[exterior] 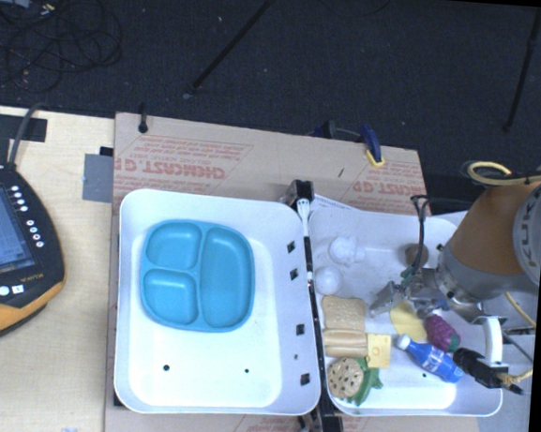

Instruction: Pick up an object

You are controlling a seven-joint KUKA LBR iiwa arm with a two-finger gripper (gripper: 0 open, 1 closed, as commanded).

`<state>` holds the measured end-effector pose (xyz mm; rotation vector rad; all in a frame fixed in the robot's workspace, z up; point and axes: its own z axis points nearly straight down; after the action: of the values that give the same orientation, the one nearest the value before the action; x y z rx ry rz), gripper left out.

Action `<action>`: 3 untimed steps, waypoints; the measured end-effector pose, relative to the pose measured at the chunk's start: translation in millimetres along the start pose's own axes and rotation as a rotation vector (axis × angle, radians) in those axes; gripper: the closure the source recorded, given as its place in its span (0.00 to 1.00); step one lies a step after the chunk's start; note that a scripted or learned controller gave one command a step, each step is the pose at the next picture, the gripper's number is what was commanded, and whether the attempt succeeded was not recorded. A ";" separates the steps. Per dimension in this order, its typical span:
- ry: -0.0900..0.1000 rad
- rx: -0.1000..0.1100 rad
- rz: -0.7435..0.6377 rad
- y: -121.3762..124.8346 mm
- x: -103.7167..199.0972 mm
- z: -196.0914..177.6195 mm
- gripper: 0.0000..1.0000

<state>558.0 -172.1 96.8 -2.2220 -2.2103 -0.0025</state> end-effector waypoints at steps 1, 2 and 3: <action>-0.009 -0.007 -0.009 43.7 -33.3 -36.8 0.00; -0.005 -0.001 -0.011 86.3 -38.2 12.0 0.00; -0.004 -0.001 -0.003 -9.3 -10.8 8.8 0.00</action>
<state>548.6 -182.8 88.0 -2.2208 -2.2165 0.0012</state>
